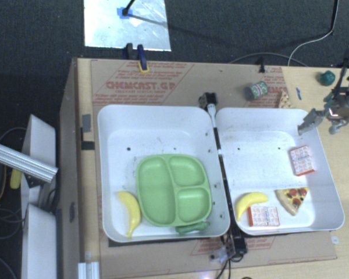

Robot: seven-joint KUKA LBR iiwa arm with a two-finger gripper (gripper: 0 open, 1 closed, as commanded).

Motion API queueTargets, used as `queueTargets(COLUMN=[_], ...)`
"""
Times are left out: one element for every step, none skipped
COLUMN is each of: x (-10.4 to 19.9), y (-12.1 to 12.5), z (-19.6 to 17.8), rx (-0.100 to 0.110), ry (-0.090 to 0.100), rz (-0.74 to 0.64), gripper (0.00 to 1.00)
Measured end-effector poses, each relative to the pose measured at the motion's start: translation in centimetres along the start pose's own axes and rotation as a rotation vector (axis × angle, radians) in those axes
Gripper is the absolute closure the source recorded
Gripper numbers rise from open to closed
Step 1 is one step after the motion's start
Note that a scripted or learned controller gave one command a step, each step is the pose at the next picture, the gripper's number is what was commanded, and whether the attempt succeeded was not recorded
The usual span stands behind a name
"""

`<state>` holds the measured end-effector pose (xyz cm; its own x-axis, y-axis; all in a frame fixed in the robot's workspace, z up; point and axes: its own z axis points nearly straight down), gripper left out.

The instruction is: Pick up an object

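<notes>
The right bin holds a yellow banana, a red-and-white box, a toy pizza slice and a red-and-white packet. In the left bin lie a green divided plate, a second banana and a small green piece at the plate's front edge. My gripper hovers over the right bin's far right corner, above and behind the packet. Its fingers are open and nothing is between them.
A small can and a teal object rest on the bench behind the right bin. A black divider runs between the bins. Cables trail across the dark floor at the top right.
</notes>
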<state>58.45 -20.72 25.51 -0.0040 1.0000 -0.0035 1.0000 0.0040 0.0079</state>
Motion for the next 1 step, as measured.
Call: queueTargets(x=[0.06], y=[-2.08], z=[2.16], rx=[0.006], ry=[0.002], rz=[0.002], gripper=[0.00])
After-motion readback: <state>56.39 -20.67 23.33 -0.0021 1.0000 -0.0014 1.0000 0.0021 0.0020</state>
